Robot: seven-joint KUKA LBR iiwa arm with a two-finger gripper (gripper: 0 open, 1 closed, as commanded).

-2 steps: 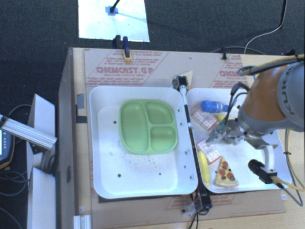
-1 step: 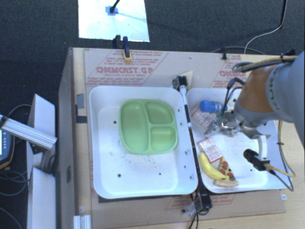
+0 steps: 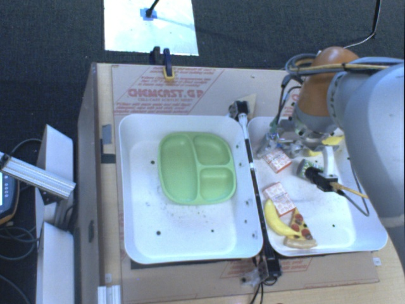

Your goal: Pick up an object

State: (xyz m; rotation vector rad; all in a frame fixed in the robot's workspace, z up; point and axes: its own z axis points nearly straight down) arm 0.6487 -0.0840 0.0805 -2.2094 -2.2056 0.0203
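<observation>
In the right bin [image 3: 378,238], at its corner nearest the desk's [image 3: 190,81] far edge and the divider between the bins, you see the tool [image 3: 282,140] hanging low over the white floor. The wrist and arm crowd it from above. You cannot tell how far open it is, nor whether it has hold of anything.

The relation that matters is short. A small red-and-white packet [image 3: 277,161] lies just beside the tool, on its side toward the desk's near edge and close to the divider. It lies flat and slantwise to the bin walls, apart from everything else, so it looks the likeliest pick.

Further toward the near edge along the same line lie a second packet [image 3: 279,199], then a banana [image 3: 277,219] touching a toy pizza slice [image 3: 302,228]. The banana's long axis runs roughly along the divider. These lie well apart from the tool. The green divided plate [image 3: 196,168] in the left bin [image 3: 128,189] lies across the divider, and you would judge it out of the coming move.
</observation>
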